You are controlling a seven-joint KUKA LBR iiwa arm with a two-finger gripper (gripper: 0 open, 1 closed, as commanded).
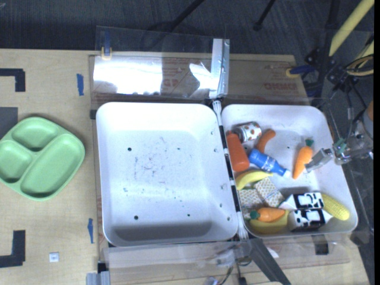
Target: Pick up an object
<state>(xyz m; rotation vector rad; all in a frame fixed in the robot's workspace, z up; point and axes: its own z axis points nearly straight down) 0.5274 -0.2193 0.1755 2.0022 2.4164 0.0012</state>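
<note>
Field notes, taking the left bin (pixel 157 171) as landmark. Well to its left, on the wooden bench (pixel 47 76), sat a green divided plate (pixel 40 157), apart from everything else and likely just parked there out of the work area. The left bin itself was bare white with faint scuffs on its floor, probably kept as the drop side. Behind it stood a clear plastic screen (pixel 160 67), upright along its back edge, perhaps to stop things bouncing out. Touching the left bin's right wall was the right bin (pixel 279 114), and all the toys lay there, crowded toward its near-left corner as if tumbled in: an orange block (pixel 237 152) just beside the shared wall, a small white can (pixel 248 132) behind it, a blue bottle (pixel 266 162) lying slantwise, a banana (pixel 250 178), a speckled cracker (pixel 266 188), an orange and yellow piece (pixel 267 214) at the near wall, a black-and-white cow (pixel 307 208) and a corn cob (pixel 335 206) farther right. A carrot (pixel 303 159) lay alone, farthest from the landmark, the easiest pick in my judgement. The gripper (pixel 323 156) hung just beside that carrot, at the right bin's far-side wall; nothing showed between its fingers, and whether they stood open I could not tell.
</note>
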